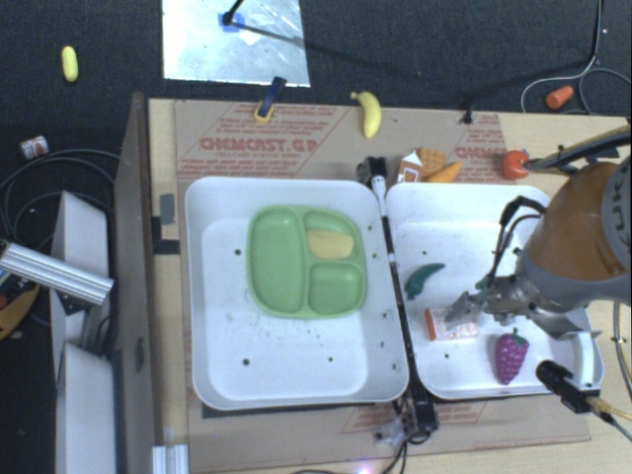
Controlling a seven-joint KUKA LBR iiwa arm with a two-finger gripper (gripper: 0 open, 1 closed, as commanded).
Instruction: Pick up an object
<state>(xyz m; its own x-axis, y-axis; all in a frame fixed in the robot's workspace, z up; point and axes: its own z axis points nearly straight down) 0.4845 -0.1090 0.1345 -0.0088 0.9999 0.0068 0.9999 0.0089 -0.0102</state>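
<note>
Camera view: right bin (434,210) holds three objs. Small white-and-red box (450,325) lies flat near bin's middle, w/ end effector (470,307) right over its upper right corner. Can't tell if it's spread or pressed together; fingers are too small & dark vs. the wrist, and nothing is seen pinched between them. Purple grapes (510,355) sit just beside the box to the right, toward the near rim, below the wrist. Green pepper (424,277) lies up-left of the box, apart from it, near the divider betw. bins.

Arm (583,235) comes in from the right, grey w/ orange band, covering the bin's right side; thin cables loop off the wrist.

Left bin (222,363) carries a green tray (286,265) w/ three compartments; a yellowish item (329,242) lies in the upper right one.

On the counter (247,146) behind the bins: banana (368,114), blue-yellow clip (267,100), carrot (444,173) beside a small orange-white pack (415,166), red tomato (513,164).

Floor beyond: silver sheet (232,28), yellow piece (69,63) far left, orange piece (559,96) far right.
</note>
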